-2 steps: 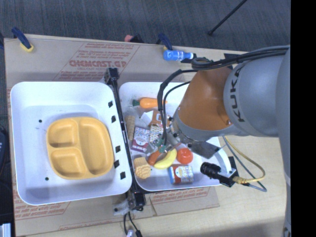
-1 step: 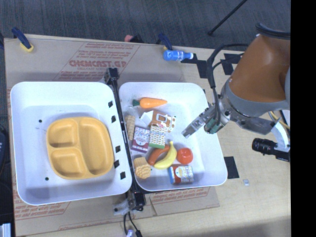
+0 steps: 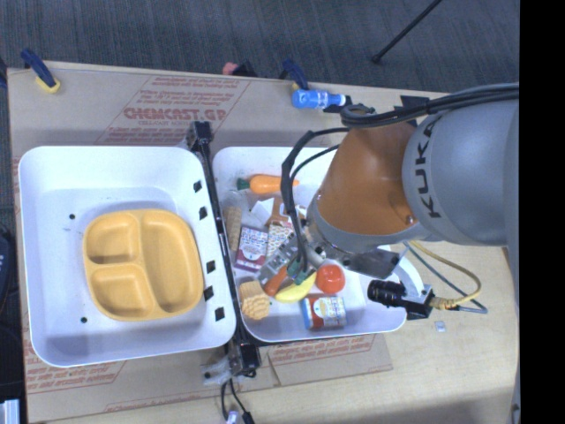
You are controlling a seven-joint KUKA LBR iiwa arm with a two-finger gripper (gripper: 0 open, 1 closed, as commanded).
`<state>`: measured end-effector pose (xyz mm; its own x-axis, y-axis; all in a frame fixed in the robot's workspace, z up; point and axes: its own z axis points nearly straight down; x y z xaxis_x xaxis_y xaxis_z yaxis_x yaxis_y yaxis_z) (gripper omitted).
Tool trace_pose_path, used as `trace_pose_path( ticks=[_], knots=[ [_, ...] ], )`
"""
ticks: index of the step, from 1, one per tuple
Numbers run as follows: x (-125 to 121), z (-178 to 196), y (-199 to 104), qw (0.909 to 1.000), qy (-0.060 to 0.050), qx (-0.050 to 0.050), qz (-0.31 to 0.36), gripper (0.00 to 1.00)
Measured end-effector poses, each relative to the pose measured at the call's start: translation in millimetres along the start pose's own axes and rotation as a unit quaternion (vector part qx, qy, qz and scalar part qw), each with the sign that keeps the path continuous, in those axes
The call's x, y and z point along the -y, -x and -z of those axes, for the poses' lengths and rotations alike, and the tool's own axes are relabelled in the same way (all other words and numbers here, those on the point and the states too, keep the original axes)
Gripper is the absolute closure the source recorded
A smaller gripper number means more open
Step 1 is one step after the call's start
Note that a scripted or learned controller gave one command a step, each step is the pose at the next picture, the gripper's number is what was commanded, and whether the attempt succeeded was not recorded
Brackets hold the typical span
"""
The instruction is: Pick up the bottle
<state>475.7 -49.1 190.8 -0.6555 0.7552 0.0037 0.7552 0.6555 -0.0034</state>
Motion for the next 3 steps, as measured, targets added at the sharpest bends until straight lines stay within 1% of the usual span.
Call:
trace_pose_path(
  ticks=[1,2,3],
  knots=[
    [14.3,27.3,18.1,0.9889,0.001,0.003,0.149,1.00],
    [92.0,-28.7,107.3,0.9855,0.000,0.001,0.170,1.00],
    [65.6,45.4,77.2,0.9642,0.001,0.003,0.265,1.00]
  ],
)
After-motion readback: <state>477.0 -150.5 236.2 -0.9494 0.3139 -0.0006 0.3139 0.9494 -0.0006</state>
